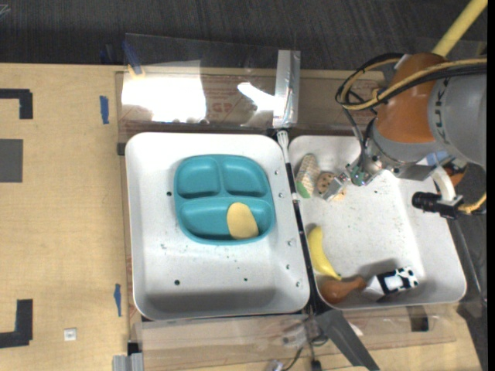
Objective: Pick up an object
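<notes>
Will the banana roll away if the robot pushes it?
Probably not far: the banana is long and curved, so it would more likely spin or slide. It looks smooth, so it may slip. It lies by the right bin's wall, which could stop it.

1. Bench: tan wood top w/ black corner marks + blue tape bits near its left edge.
2. Two shallow white bins sit directly on it, side by side, touching: left bin mid-bench, right bin toward the right edge.
3. Clear plastic sheet along the back edge, behind the left bin.
</notes>
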Controlling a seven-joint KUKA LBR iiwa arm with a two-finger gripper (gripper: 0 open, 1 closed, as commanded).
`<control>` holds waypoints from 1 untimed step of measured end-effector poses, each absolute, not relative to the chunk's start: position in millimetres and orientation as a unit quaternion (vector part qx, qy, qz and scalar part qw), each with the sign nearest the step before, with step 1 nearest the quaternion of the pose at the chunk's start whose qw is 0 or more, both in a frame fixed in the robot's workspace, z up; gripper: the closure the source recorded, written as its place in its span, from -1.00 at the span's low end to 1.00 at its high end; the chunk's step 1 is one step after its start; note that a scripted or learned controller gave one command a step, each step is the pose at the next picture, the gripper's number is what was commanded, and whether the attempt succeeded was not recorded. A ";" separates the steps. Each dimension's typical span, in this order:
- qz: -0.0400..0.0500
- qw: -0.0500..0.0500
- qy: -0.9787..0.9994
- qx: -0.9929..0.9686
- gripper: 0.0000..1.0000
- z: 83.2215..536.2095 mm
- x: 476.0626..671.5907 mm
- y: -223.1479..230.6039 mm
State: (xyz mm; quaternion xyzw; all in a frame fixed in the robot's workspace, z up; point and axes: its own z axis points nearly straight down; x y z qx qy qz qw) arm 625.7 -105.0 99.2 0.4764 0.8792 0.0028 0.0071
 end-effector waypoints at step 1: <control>0.002 0.002 0.786 0.619 1.00 186.6 668.6 -55.7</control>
